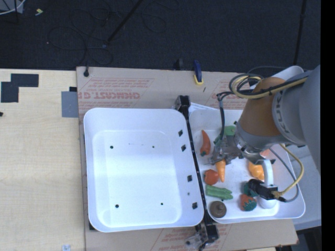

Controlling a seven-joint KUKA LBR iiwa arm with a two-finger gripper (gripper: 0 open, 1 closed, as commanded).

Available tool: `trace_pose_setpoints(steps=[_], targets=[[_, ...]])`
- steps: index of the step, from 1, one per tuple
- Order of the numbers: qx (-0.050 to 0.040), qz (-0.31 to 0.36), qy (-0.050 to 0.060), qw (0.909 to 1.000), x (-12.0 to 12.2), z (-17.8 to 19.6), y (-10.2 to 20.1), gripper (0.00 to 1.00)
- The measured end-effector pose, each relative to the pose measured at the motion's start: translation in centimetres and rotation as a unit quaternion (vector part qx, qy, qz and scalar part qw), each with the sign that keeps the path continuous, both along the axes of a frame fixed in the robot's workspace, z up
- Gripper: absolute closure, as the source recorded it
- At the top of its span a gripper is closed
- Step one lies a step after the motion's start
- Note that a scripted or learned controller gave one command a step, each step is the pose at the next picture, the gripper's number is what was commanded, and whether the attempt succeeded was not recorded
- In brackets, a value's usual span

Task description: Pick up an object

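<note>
At the left of the frame you see a pale wooden bench top [36,166] with dark patches [18,85]. A brown cardboard sheet [131,90] with red print lies at the centre. A blue-and-yellow clip [198,72] sits on its upper edge.

two white bins [136,124], about eight small toy foods [219,192]

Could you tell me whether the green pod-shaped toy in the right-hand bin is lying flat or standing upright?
Lying flat: the green pod-shaped toy rests lengthwise on the right bin floor, beside the brown round piece.
</note>
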State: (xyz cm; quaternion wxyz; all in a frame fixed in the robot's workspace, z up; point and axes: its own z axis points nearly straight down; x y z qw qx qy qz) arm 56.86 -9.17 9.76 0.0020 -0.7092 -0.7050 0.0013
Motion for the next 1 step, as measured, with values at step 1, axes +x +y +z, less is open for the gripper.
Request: trace_pose_setpoints(steps=[1], targets=[[-0.0001,0.005,-0.003,1.0000,2.53,9.37,6.52,1.00]])
